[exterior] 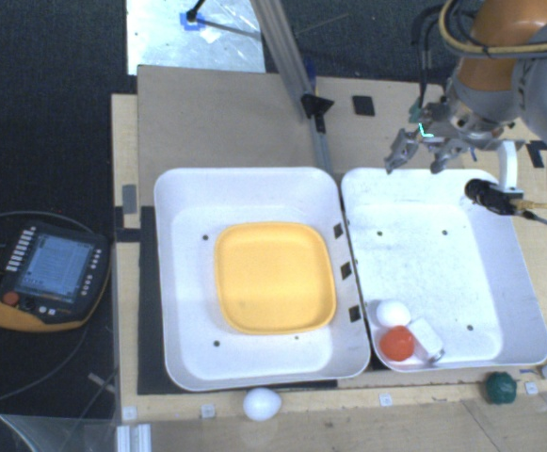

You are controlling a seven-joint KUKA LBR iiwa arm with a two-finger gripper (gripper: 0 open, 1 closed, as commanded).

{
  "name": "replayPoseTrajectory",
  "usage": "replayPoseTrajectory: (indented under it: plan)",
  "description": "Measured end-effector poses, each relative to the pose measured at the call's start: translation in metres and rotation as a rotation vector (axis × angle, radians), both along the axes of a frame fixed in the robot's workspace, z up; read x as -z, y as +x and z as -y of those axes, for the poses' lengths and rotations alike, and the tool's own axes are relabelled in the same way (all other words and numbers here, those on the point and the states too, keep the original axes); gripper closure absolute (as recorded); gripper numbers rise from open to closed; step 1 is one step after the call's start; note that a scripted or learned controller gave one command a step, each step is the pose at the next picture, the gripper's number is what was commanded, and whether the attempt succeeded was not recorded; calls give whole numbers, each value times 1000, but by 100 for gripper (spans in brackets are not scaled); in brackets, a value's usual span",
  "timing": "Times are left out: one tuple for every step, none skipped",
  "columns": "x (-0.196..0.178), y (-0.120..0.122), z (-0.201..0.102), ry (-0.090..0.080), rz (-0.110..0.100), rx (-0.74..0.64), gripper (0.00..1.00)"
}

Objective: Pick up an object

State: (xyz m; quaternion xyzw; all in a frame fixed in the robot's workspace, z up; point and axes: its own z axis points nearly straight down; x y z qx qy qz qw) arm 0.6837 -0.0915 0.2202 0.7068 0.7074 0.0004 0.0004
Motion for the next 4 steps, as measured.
replayPoseTrajectory:
  plan:
    - [0,0,0,0,0,0,0]
    - [50,-10,0,0,-3,1,0]
    - [110,-6,4,0,-5,1,0]
    - [130,-6,3,0,-1,0,0]
